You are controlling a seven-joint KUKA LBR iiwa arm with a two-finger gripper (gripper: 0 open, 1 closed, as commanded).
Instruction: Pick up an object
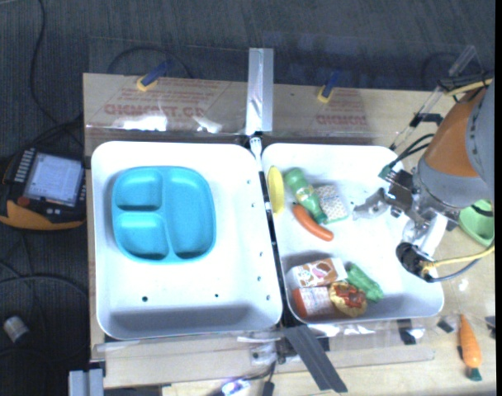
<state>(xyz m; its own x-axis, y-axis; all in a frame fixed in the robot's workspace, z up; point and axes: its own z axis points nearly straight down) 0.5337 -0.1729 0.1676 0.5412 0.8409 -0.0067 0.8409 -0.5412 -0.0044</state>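
A wooden bench [193, 97] on dark carpet bears two white bins. At centre left of the frame, the left bin [185, 304] holds a blue divided plate [163, 212]. Right of centre, the right bin [358, 151] carries a banana [275, 190], green bottle [303, 193], carrot [312, 223] and, lower down, snack packets [321, 287]. At the frame's right edge the gripper [391, 205] hangs above that bin; its opening cannot be told. A clean pick likely means centring over the carrot, which lies close beside the bottle, before descending.
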